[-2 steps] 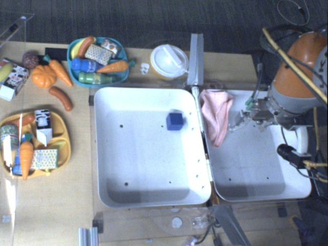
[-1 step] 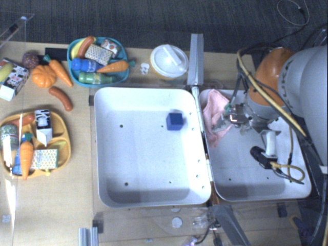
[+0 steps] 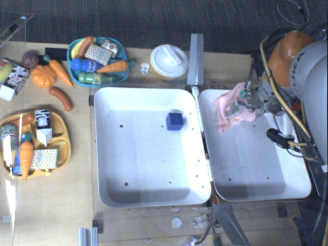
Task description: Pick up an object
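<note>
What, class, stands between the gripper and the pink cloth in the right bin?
Nothing visible. The gripper is already at the pink cloth near the right bin's far edge; the blue cube sits apart in the left bin.

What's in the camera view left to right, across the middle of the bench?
Yellow tray → left bin → blue cube → right bin → pink cloth → gripper, which sits at the cloth's right edge.
</note>
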`<action>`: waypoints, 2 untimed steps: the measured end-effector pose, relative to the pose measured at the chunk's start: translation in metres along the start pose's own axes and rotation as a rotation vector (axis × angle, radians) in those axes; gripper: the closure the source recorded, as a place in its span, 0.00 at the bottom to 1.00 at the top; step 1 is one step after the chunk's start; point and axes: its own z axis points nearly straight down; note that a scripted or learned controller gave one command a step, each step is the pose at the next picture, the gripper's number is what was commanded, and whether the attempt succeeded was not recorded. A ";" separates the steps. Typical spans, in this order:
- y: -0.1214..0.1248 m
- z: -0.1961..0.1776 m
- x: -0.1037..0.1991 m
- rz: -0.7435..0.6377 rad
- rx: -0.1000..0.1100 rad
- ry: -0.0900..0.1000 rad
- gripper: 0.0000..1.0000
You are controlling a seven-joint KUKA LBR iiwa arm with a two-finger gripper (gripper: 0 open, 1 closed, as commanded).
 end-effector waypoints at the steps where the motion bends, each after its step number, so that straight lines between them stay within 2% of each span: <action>1: 0.000 0.000 0.000 0.000 0.000 0.000 0.00; 2: -0.054 -0.018 0.025 0.128 0.002 0.003 0.00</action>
